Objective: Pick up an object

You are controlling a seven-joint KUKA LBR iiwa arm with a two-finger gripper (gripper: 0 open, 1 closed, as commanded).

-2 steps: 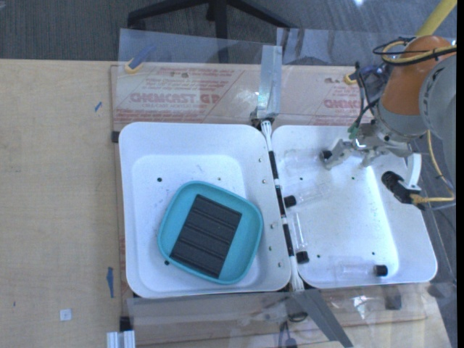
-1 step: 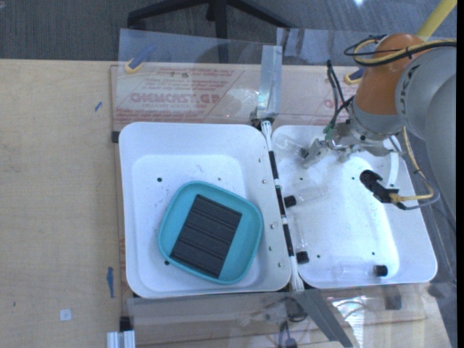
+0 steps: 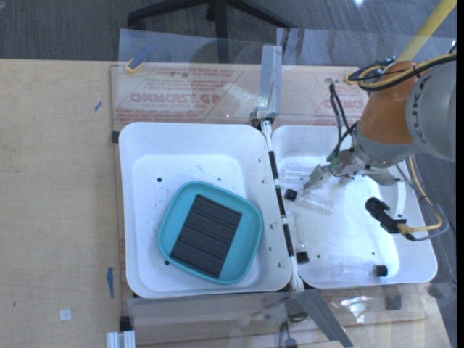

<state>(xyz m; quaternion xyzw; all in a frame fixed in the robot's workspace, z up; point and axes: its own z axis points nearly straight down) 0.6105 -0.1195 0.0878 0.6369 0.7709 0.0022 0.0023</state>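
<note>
the gripper (image 3: 317,179) is seen low in the right bin (image 3: 413,267); a clear object (image 3: 313,204) lies just below its jaws, whose state cannot be told.

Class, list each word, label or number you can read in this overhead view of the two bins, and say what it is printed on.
"CHEMCAST GP" in faded red, on the clear acrylic sheet behind the left bin; the last letters are uncertain.
Smaller red print beneath it on the same sheet: too blurred to read.
More red print on the sheet behind the right bin: too faint to read.
</note>
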